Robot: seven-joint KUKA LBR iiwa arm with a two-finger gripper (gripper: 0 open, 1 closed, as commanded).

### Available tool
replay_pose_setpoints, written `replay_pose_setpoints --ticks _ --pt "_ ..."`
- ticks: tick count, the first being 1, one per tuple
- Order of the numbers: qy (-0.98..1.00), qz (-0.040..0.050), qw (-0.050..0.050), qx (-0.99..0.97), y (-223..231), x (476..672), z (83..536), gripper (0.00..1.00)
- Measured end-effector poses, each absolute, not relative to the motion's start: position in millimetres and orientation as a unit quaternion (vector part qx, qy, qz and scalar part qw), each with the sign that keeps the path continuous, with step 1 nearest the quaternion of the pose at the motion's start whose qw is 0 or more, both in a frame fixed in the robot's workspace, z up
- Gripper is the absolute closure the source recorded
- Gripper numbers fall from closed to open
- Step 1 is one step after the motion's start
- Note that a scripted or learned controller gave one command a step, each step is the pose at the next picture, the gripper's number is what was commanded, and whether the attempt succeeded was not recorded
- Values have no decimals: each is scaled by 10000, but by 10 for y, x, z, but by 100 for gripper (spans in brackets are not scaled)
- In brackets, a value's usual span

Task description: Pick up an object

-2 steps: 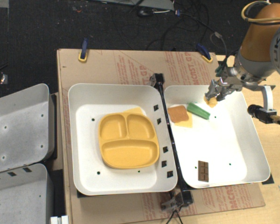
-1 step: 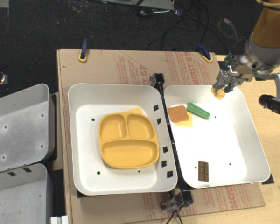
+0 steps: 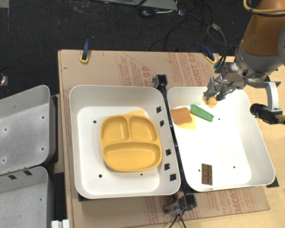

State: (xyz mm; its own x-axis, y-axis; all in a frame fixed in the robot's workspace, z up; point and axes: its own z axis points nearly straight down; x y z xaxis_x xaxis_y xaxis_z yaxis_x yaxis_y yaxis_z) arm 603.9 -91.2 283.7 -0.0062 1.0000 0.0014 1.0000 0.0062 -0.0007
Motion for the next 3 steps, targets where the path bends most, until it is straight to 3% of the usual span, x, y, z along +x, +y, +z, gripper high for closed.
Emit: replay_pose_setpoints --ticks 1,3 --pt "-7095 7 15 -7047 -390 5766 2752 100" --pt "-7095 4 8 -7047 705 5496 2602 100"
